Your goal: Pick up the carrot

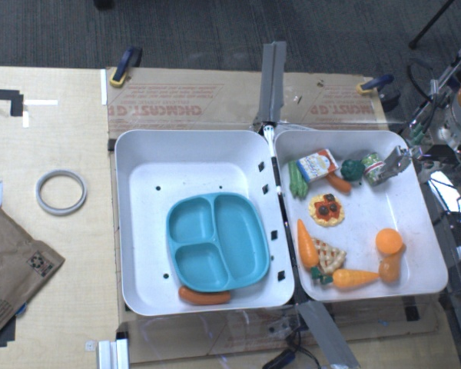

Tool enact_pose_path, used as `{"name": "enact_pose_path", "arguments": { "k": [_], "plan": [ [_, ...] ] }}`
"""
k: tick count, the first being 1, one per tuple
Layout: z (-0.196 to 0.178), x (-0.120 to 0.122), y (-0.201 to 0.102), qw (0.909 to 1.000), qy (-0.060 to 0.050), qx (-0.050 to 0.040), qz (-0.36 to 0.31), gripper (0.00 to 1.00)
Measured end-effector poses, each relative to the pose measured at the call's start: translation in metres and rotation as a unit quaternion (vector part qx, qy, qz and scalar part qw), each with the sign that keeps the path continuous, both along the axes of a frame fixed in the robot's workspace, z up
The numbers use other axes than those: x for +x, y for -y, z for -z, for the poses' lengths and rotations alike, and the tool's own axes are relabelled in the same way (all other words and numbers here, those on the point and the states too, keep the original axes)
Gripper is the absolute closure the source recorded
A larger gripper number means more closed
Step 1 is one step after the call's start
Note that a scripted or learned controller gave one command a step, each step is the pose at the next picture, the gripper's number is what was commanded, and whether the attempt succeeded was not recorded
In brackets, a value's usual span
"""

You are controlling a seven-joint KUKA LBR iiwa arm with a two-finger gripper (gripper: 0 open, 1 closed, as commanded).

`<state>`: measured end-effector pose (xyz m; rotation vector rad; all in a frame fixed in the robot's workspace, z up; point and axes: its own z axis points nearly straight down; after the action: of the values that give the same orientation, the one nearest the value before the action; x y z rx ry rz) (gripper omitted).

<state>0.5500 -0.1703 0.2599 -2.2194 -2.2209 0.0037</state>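
1. The gripper (396,162) sits at the far right of the right bin (434,241), near its back corner. Whether it is wide or narrow, I cannot tell — the metal parts there are too small and tangled to read. Nothing can be made out in its grasp.
2. Just beside it lie a green-and-white packet (375,167) and a dark green vegetable (353,168); a small carton (318,164) is a little further left.
3. Several pieces in this bin are orange and tapered. One carrot (356,278) lies flat near the front wall, touching a waffle-like piece (329,257). Another orange tapered piece (306,244) lies along the left wall, and a small one (339,181) sits by the carton.
4. An orange ball (389,241) rests just above a stubby orange piece (389,268), close to the front carrot's tip.
5. The risk — the arm is well apart from the front carrot, and it could close on the wrong orange thing, or push the carrot against the wall so it slips out.
6. The left bin (138,229) holds a blue tray (217,241) and a sausage (205,296).
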Motion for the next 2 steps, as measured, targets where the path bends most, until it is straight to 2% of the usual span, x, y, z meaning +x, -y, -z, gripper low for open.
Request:
{"name": "enact_pose_path", "arguments": {
  "k": [1,2],
  "plan": [
    [0.001,-0.063,0.041,0.9921,0.0,-0.0001,0.125,0.0],
    [0.072,-0.073,0.031,0.9453,-0.001,-0.0001,0.326,0.0]
  ]
}}
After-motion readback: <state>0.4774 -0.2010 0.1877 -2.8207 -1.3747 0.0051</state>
